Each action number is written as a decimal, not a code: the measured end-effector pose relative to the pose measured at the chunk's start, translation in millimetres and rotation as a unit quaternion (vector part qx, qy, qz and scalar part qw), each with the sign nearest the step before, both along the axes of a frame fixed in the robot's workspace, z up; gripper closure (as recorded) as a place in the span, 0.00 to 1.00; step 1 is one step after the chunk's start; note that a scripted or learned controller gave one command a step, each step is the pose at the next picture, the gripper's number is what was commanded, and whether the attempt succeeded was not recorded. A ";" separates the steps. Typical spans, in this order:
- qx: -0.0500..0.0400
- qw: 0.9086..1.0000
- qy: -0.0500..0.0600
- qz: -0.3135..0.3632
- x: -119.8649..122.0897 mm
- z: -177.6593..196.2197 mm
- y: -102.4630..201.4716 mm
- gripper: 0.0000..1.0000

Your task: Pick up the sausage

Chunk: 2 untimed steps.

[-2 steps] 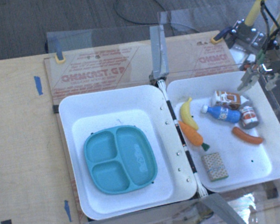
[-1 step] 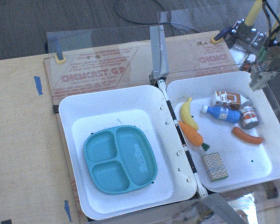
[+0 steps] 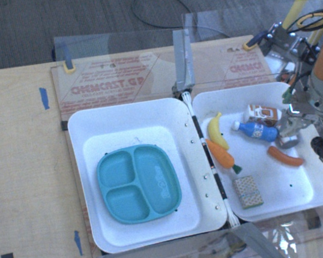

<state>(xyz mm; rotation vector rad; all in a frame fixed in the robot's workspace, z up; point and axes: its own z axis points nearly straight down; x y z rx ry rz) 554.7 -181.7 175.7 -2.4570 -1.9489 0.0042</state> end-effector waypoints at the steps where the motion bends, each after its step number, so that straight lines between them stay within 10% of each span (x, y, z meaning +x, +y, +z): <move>1: 0.000 1.000 -0.001 -0.023 -67.9 -29.3 -12.1 1.00; 2: 0.001 0.998 0.001 -0.065 -75.8 -51.2 -30.8 1.00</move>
